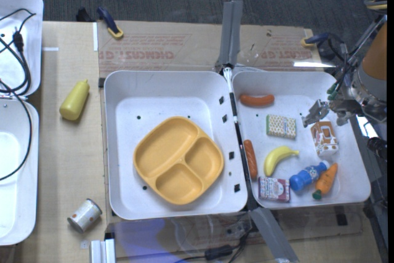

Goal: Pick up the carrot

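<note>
One carrot (pixel 326 179) lies in the right bin's near-right corner, touching the blue bottle (pixel 307 177), so the empty, part-open pincer (pixel 321 109) should descend from its right side.

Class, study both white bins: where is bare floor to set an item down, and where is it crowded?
Left white bin: bare floor along its far edge and left side, around the yellow divided plastic plate. Right white bin: a bare strip between the red sausage and the yellow banana. Crowded: near right corner, around the orange carrot and blue bottle.
</note>
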### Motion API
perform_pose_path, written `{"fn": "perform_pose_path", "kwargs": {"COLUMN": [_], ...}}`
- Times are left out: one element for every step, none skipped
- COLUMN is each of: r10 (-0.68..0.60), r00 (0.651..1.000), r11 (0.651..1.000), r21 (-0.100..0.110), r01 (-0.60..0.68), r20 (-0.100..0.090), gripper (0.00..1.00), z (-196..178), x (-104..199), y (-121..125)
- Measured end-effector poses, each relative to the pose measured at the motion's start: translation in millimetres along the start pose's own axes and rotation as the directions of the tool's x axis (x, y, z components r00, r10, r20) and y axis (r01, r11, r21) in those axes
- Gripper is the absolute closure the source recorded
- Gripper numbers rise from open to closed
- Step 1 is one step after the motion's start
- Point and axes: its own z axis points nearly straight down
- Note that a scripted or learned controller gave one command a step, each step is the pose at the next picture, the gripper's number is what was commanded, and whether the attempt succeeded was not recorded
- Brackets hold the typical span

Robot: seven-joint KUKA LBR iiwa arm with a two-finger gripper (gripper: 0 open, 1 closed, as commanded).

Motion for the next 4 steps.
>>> {"fn": "perform_pose_path", "kwargs": {"r10": [-0.084,-0.157,-0.154,-0.157], "r00": [0.996,0.988,0.988,0.988], "r11": [0.996,0.988,0.988,0.988], "r21": [0.002,-0.006,-0.004,-0.001], "r01": [0.084,0.157,0.154,0.157], "r20": [-0.008,-0.010,-0.007,-0.012], "gripper": [0.00,0.00,1.00,0.00], "z": [85,110,104,104], "x": [-46,-42,-43,-42], "y": [-51,-67,-67,-67]}}
